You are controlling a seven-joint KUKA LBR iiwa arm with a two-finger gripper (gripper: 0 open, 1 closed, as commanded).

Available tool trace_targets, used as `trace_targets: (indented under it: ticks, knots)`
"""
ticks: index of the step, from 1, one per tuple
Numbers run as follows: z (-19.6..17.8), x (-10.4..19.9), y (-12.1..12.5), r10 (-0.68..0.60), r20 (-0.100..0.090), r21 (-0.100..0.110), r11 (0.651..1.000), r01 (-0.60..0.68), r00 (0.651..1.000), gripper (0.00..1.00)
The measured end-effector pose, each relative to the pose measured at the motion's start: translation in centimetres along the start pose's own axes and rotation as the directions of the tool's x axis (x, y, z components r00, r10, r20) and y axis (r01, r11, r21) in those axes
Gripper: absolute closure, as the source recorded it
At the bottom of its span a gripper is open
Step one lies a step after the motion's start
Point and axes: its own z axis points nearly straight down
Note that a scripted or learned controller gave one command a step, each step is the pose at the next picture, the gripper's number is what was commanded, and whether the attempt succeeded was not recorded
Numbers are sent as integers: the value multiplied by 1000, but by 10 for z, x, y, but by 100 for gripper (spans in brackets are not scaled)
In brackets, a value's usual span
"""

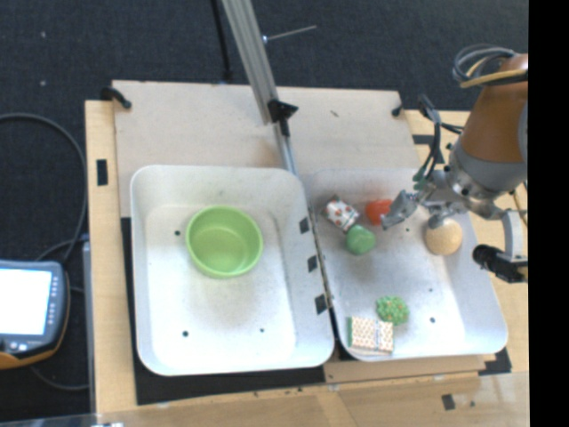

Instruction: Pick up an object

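Camera view: gripper (402,210) sits at centre right over the right bin (462,323), beside an orange object (379,209); its grip state cannot be determined. Green bowl (224,241) occupies the left bin (160,327).

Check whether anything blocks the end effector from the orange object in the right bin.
Nothing visible does. The end effector hangs right beside the orange object, on its right, with bare bin floor between. The green ball and patterned piece lie on the far, left side.
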Motion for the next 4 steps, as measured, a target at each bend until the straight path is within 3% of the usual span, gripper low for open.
trace_targets:
  ticks: [1, 3, 4]
  knots:
    - [0, 0, 0, 1, 0, 0, 1000, -1, 1000, 0]
    - [105, -15, -6, 4, 2, 6, 1000, -4, 1000, 0]
    - [108, -16, -6, 5, 2, 2, 1000, -5, 1000, 0]
